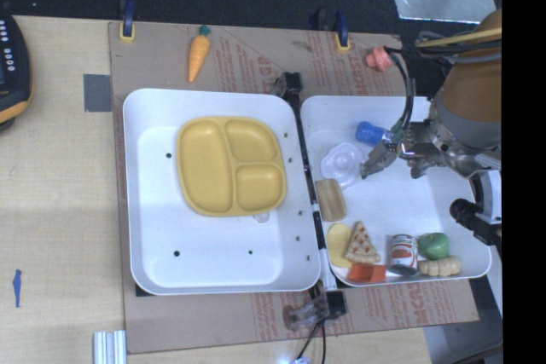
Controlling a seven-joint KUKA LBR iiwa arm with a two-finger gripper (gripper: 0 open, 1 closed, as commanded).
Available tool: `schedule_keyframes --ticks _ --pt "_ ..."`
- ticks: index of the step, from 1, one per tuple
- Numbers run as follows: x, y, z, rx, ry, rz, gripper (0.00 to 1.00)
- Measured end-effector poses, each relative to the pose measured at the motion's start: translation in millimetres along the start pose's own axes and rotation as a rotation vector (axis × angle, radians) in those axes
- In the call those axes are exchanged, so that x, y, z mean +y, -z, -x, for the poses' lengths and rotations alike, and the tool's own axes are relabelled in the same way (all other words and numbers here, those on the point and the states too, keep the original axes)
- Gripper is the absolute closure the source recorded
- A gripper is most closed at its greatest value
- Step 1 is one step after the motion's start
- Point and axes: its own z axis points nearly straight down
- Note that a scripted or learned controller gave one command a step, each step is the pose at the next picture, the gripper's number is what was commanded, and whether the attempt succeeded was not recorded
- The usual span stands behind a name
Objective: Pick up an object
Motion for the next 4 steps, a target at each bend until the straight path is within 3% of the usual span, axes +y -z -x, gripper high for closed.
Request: schedule_keyframes --ticks 1,2,3,4 --pt "-55 -26 93 -0.002 -0.010 -0.004 0.00" --pt "16 -28 25 0.001 0.009 0.005 0.00" --pt "87 -97 116 -0.005 -0.004 0.006 0.00" --pt "36 -33 -34 0.005 0.013 0.001 0.00"
